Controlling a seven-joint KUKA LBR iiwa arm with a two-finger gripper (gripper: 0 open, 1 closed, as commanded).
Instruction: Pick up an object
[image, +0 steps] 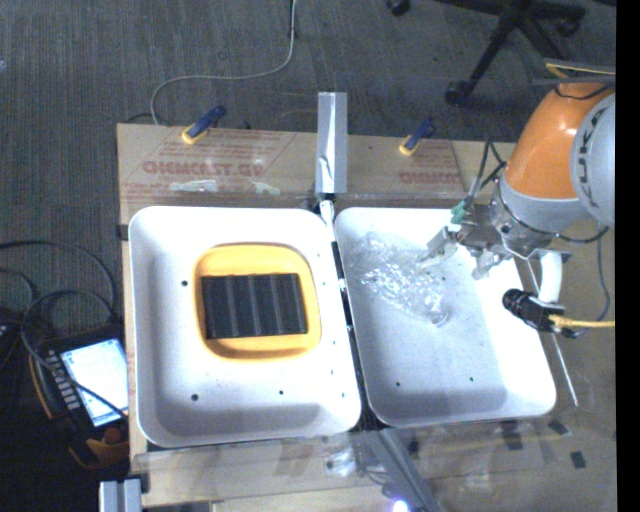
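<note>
- While I watch from the overhead camera, the near edge of the desk (300, 465) shows a bare strip in front of the two white bins.
- On the floor at near left I see a handheld pendant (88, 378) with a lit screen and dark cables looping round it.
- My left bin (165, 400) holds a yellow tray (258, 303) with a dark ribbed inset, lying flat near the bin's middle.
- My right bin (470, 390) holds a crumpled clear plastic object (400, 278), lying on the bin floor in its far left part, towards the wall shared with the other bin.
- My tool (462, 252) hangs over the far right part of the right bin, just beside the clear plastic object and to its right; its two fingers look spread apart, with nothing between them.
- Above it the grey arm with its orange band (545, 150) reaches in from the right, and a black fitting with a yellow cable (540, 312) sits at the bin's right rim.
- Farther back, a brown board (230, 165) with red lettering lies under the bins, with two blue-and-yellow clamps (203, 124) on its far edge and an upright metal post (331, 145) between them.
- Beyond that I see dark carpet (80, 60), a thin wire and a chair base (505, 30).
</note>
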